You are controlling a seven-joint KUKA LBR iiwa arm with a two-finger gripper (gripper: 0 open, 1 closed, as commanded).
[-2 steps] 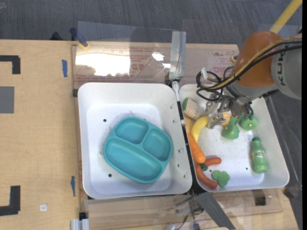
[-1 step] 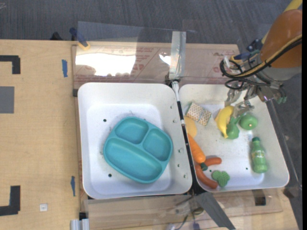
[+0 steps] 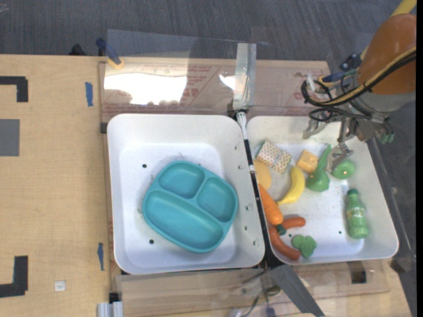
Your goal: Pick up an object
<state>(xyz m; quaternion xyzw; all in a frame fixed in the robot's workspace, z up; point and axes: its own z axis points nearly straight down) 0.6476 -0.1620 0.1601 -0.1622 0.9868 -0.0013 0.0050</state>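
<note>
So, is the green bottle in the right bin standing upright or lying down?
Lying down. The green bottle rests on its side on the floor of the right bin, its full length showing, cap end pointing toward the far rim.

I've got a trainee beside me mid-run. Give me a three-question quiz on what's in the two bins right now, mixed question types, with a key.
1. True or false: the teal divided plate lies in the right bin.
2. Multiple choice: which item lies nearest the right bin's right wall? A) banana B) green bottle C) carrot
3. Fill in: the gripper hangs over the ____ bin.

Key: 1 false, it lies in the left bin. 2 B. 3 right.
</note>
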